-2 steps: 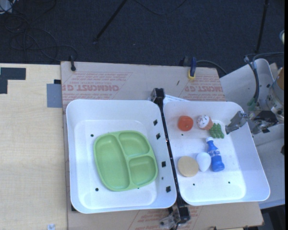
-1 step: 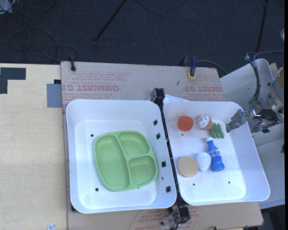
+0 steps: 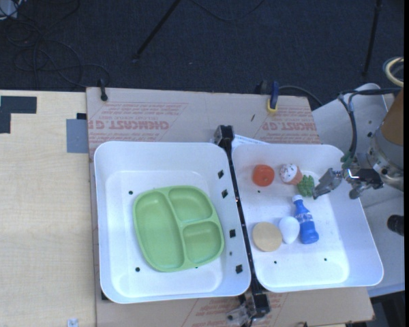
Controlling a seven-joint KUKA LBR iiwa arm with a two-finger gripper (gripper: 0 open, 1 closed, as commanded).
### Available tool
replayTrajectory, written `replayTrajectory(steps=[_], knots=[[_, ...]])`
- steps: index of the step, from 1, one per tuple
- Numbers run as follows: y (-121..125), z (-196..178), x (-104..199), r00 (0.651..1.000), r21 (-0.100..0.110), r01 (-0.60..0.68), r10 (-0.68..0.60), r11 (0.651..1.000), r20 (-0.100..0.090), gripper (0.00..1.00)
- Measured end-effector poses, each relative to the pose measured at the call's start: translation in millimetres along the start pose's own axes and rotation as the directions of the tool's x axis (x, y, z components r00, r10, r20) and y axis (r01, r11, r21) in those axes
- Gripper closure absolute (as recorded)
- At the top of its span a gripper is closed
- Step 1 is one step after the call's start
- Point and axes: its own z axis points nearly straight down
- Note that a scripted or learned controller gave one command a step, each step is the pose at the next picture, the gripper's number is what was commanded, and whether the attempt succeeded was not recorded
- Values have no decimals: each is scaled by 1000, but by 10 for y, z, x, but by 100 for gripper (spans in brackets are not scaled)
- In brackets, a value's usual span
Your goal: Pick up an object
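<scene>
Starting on the far left, we've got the pale wood bench [image 3: 34, 203] with a couple of dark patches on it, then a sheet of cardboard [image 3: 163, 118] with red printing lying under both bins.

The left bin [image 3: 116, 162] holds just one thing: a green tray [image 3: 179, 227] with three compartments, sitting flat and a bit tilted toward the middle of the bin. A black divider strip [image 3: 230, 203] runs between the two bins where their rims meet.

The right bin [image 3: 327, 264] is where all the small stuff is. Along its far side we see an orange ball [image 3: 263, 175], then just beside it a speckled ball [image 3: 289, 174], then a small green toy [image 3: 307, 183] close to that one. Nearer the front there's a tan disc [image 3: 266, 236], with a white egg [image 3: 289, 229] touching its right edge, and a blue bottle [image 3: 305, 222] lying right up against the egg, white cap pointing to the far side.

The gripper [image 3: 337, 181] comes in from the right, over the bin's far-right part, just right of the green toy. Its fingers look apart, one grey tip pointing at the toy and the other further right, with nothing between them. Behind it the arm [image 3: 385, 152] and its cables sit at the right edge.
</scene>
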Motion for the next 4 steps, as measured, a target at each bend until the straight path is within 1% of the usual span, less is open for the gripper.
replayTrajectory(steps=[1, 2, 3, 4], knots=[[-11, 594, 109, 1000, 1, 0, 0, 1000, -1, 0], [-40, 1048, 134, 1000, -1, -1, 1, 1000, -1, 0], [-36, 942, 120, 1000, 0, -3, 3, 1000, -1, 100], [64, 469, 134, 1000, -10, 3, -3, 1000, 2, 100]])
